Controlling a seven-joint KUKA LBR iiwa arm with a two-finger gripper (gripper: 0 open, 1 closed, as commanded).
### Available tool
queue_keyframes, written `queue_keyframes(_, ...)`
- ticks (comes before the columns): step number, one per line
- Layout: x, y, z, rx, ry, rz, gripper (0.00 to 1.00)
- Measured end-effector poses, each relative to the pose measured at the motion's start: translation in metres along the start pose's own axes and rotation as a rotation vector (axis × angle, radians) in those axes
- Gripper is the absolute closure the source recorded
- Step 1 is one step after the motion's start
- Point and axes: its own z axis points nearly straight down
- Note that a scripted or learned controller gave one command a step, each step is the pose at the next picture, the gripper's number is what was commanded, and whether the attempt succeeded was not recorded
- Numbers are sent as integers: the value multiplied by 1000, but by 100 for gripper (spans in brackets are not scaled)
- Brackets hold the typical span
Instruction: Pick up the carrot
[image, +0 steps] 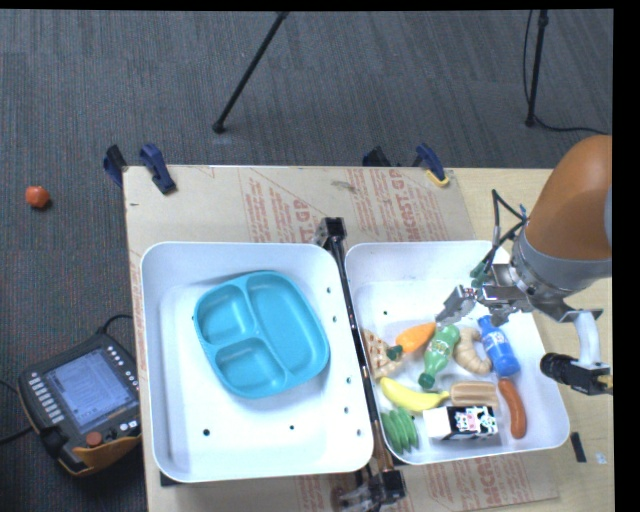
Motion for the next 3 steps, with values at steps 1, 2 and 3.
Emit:
queue_keyframes(1, 30, 39, 75, 3, 1, 244, 0)
queue_keyframes(2, 44, 31, 119, -3, -1, 109, 0)
queue_keyframes(3, 44, 12, 120, 0, 0, 11, 0)
